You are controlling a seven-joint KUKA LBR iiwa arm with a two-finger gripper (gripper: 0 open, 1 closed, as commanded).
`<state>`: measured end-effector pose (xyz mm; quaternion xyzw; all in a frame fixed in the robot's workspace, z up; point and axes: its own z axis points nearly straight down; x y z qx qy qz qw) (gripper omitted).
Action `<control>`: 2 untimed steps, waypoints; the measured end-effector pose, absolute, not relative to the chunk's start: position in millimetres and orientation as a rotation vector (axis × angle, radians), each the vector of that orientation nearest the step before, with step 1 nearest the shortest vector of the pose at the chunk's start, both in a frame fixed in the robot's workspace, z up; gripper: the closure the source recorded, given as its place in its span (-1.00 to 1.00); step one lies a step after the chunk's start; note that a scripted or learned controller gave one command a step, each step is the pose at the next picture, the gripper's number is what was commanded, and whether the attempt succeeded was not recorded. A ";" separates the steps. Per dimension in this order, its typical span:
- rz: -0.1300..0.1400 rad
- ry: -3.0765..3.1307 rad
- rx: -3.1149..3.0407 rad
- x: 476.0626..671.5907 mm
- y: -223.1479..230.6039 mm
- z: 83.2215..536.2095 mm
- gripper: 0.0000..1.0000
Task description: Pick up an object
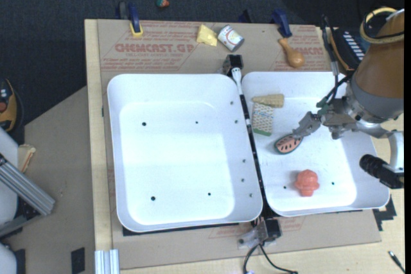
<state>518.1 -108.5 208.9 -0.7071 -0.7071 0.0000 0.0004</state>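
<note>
The right bin (340, 196) holds several objects. A dark oval object with a reddish face (288, 144) lies near its middle. A red lumpy toy (307, 181) sits nearer the front. A tan block (268, 101) and a pale green-speckled pad (262, 119) lie by the bin's left wall. My gripper (309, 124) reaches in from the right, low over the bin, its tip just up and right of the oval object and very close to it. Whether it touches the object is unclear. Nothing is seen held.
The left bin (122, 138) stands beside the right one. On the board behind the bins lie a yellow piece (207, 36), a small white container (230, 38) and an orange-brown pear-shaped item (293, 56). Blue clamps (134, 17) grip the far edge.
</note>
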 end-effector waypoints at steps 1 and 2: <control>0.003 -2.218 -2.217 530.2 -92.5 78.4 -1.00; -0.007 -2.231 -2.222 617.3 -91.9 85.4 -1.00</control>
